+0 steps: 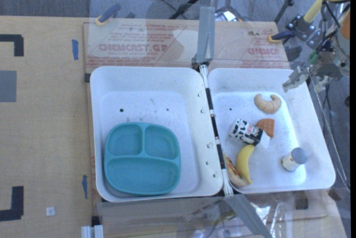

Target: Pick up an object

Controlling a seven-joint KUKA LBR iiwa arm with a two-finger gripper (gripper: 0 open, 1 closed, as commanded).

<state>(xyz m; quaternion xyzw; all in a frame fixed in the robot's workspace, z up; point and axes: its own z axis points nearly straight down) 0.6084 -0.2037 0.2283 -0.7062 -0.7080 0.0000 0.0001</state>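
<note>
The right bin [311, 120] holds a tan croissant [268, 102] near its back and a black-and-white cow-patterned carton [245, 131] in the middle. An orange wedge [266, 126] touches the carton. A yellow banana [244, 160] lies toward the front, and a hot-dog-like toy [233, 173] lies against the left wall. A small cream item with a grey cap [293, 159] is at the front right. My gripper [298, 79] hangs over the bin's back right rim, above and to the right of the croissant, with nothing seen in it.
A teal divided plate [142, 158] lies in the front of the left bin [111, 92]. A clear plastic sheet [144, 42] lies behind the bins. Cables and tripod legs crowd the back right by the arm [328, 62].
</note>
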